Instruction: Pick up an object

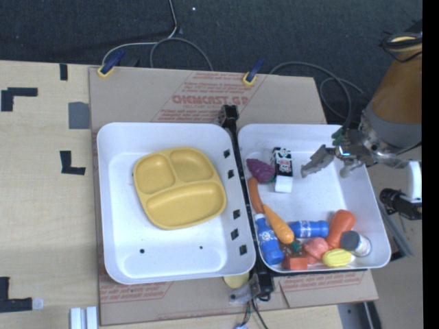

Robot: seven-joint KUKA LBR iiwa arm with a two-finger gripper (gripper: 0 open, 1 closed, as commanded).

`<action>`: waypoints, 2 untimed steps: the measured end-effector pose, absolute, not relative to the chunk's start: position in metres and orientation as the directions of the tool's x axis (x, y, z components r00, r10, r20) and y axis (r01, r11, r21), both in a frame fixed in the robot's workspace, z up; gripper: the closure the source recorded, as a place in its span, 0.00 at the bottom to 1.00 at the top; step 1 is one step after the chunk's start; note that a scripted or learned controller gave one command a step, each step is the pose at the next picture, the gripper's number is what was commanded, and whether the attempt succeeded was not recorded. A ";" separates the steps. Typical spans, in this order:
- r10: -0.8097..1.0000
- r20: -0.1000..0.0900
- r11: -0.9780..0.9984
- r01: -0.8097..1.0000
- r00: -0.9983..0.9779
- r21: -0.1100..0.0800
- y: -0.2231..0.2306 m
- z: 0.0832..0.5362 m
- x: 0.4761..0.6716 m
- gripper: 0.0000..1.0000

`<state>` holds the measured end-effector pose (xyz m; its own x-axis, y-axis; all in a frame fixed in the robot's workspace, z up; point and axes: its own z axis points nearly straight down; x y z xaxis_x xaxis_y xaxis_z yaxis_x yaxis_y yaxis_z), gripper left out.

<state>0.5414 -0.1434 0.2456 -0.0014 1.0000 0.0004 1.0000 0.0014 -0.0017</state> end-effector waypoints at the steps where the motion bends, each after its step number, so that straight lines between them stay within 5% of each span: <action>1: 1.000 0.000 0.004 1.000 -0.004 -0.004 -0.131 0.160 0.643 0.00; 2: 1.000 -0.005 0.003 1.000 -0.003 0.003 -0.113 0.082 0.663 0.00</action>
